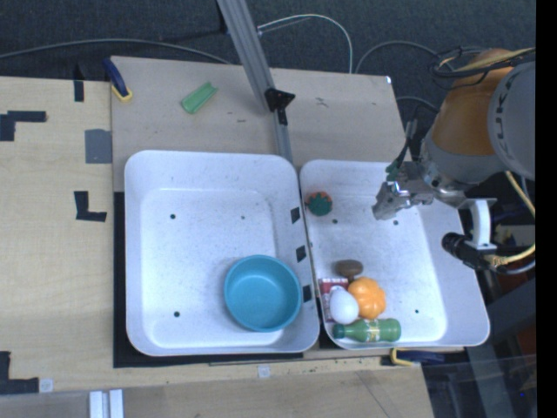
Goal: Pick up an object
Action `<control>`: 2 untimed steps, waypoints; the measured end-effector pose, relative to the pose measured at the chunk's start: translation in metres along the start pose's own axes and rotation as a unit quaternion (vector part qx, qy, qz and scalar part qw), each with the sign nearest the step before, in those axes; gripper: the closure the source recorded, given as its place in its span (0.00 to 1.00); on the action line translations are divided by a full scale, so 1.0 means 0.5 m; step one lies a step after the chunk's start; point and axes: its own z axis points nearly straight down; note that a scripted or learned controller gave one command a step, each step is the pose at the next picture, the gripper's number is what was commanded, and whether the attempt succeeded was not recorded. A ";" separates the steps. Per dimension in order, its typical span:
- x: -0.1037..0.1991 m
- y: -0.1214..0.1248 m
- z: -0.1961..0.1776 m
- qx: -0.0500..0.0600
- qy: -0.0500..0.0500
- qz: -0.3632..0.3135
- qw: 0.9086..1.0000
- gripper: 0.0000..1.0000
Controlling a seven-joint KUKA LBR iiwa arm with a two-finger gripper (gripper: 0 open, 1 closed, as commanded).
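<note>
The left bin [148, 233] holds a blue bowl [261, 292]. In the right bin [435, 320], a small heap lies at the near wall: orange [368, 297], egg [343, 306], green bottle [369, 330]. The gripper [389, 202] hangs above the bare far part; whether its fingers are open I cannot tell.

bench [348, 111] | two white bins [157, 181] | green block [197, 97]

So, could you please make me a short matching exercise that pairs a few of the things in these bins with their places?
Things:
1. blue bowl
2. green bottle
3. small green and red ball
4. gripper

Places:
A. upper left of the right bin
B. near edge of the right bin, lying on its side
C. left bin
D. over the right bin's upper part

Pairs: 1-C, 2-B, 3-A, 4-D
</note>
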 end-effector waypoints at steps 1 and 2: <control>-0.011 0.005 -0.125 -0.001 0.000 0.000 1.000 1.00; 0.082 -0.024 -0.094 0.003 0.001 -0.001 1.000 1.00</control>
